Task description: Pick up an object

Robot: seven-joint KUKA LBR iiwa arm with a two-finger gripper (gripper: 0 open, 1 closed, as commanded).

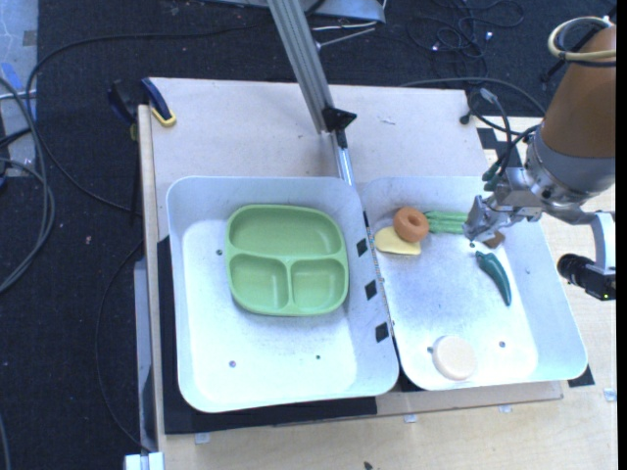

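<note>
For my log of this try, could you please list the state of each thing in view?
Gripper: low over the right bin, nothing visibly held.
Green divided plate: flat in the left bin.
Orange ring: resting on the yellow piece.
Dark green pepper: lying flat.
White disc: lying flat.

Claw (483, 229) hemmed by pepper (496, 276), donut (411, 225) (front floor open).

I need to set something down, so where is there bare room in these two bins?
Bare floor lies around the green plate in the left bin, and between the green pepper and white disc. It is crowded near the donut and tool.
</note>
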